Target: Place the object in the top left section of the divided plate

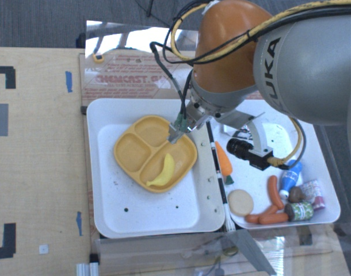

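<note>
A yellow divided plate [129, 154] lies in the left white bin [141, 217], turned at an angle. A yellow banana [163, 172] rests in the plate's large lower-right section. The two smaller sections at the plate's upper side hold nothing that I can see. My gripper [176, 133] hangs over the plate's upper right rim, just above the banana's section and apart from the banana. The arm's big orange and grey wrist [233, 50] hides the bins' far middle.
The right bin [328, 211] holds an orange carrot [223, 160], a round tan cracker [241, 201], red sausages [273, 191], a blue-capped bottle [290, 177], a small green can [301, 211] and a wrapped sweet [315, 191]. A wooden bench top [37, 154] lies to the left.
</note>
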`<state>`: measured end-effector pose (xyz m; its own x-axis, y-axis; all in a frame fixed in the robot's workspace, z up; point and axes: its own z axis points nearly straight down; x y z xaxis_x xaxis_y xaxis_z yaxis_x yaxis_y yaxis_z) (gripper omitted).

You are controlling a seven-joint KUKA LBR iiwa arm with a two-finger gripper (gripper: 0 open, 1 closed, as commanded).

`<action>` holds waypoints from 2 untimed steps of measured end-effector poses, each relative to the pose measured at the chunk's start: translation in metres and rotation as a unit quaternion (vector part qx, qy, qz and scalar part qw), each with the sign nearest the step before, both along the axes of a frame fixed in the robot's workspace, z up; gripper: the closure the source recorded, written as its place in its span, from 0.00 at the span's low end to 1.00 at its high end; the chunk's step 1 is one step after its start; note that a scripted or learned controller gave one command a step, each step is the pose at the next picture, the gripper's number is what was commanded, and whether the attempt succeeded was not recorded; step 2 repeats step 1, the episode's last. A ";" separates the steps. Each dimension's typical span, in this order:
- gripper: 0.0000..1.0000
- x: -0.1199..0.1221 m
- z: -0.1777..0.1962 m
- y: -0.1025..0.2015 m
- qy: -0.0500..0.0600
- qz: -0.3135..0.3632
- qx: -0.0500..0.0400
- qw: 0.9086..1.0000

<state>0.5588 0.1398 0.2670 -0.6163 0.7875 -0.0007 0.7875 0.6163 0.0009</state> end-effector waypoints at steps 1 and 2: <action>1.00 -0.043 -0.047 -0.050 0.001 0.076 0.000 0.997; 1.00 -0.043 -0.047 -0.050 0.001 0.076 0.000 0.997</action>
